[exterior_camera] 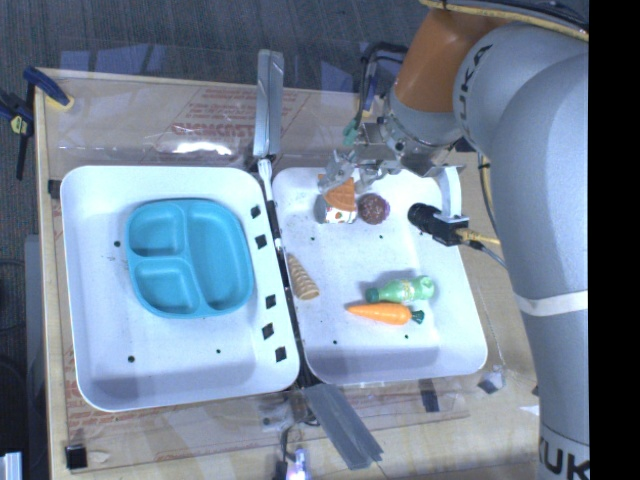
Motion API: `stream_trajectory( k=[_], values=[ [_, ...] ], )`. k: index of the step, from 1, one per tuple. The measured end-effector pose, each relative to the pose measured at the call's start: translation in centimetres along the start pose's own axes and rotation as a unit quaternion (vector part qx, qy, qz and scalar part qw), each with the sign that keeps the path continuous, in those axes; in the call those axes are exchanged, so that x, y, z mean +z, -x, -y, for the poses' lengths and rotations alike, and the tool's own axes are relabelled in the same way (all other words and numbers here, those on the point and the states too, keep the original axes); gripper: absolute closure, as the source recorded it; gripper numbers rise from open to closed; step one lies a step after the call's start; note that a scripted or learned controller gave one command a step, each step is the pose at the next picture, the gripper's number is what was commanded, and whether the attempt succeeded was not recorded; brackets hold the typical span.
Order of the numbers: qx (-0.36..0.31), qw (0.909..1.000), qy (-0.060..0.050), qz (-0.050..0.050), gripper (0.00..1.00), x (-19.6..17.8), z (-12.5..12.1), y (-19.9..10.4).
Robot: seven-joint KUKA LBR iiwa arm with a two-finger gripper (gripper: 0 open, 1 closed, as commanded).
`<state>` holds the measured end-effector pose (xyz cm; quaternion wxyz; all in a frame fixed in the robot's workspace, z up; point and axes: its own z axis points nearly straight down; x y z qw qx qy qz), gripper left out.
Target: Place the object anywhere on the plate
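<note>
A: Jaws? The gripper (pixel 352 173) seems clamped on the orange toy (pixel 342 197), though it's blurry.
B: And the blue plate (pixel 190 258)?
A: Well left of them, in the other bin (pixel 90 368)

**Even overhead light, soft focus, mild glare on plastic**

Bright, diffuse light is falling from above, washing both white bins (pixel 90 368) almost to overexposure, so their rims are blending into the floors. Shadows are staying short and soft: a faint one is lying under the carrot (pixel 380 313) near the right bin's front edge, another under the arm (pixel 520 118) toward that bin's back right corner. Glare is streaking the clear plastic sheet (pixel 200 133) behind the bins' back edge. The whole frame is looking slightly soft and grainy; small details are blurring, and the dark floor around the bench is losing texture.
</note>
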<state>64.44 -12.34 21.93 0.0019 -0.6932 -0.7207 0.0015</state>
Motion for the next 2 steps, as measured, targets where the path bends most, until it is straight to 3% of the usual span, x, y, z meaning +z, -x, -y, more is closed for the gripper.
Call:
stream_trajectory(
  k=[1, 2],
  values=[
    [-0.05, 0.9988, 0.0, 0.0, 1.0, 2.87, 0.65, -9.07],
    [-0.05, 0.9988, 0.0, 0.0, 0.0, 2.86, 0.64, -9.05]
  ],
)
